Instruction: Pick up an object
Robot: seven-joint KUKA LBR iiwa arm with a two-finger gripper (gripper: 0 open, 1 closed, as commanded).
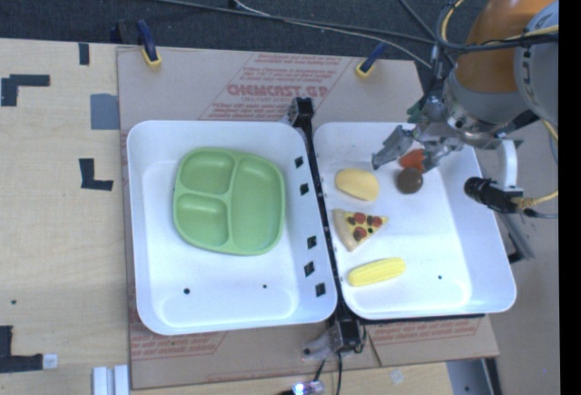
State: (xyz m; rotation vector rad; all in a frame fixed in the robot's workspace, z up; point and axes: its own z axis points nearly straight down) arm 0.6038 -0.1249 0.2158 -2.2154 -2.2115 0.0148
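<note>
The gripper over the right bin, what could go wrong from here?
The gripper hangs over a red piece and a brown ball lying close together, so it may nudge one while closing on the other. Both sit toward the bin's back wall, where a push could slide them away. The round ball might roll.

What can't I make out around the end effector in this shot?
- End effector, camera view: too blurred to read its grip state.
- Red object: partly covered by the end effector; identity and contact unclear.
- Brown object: too small to identify.
- Arm: cut off by the right edge.
</note>
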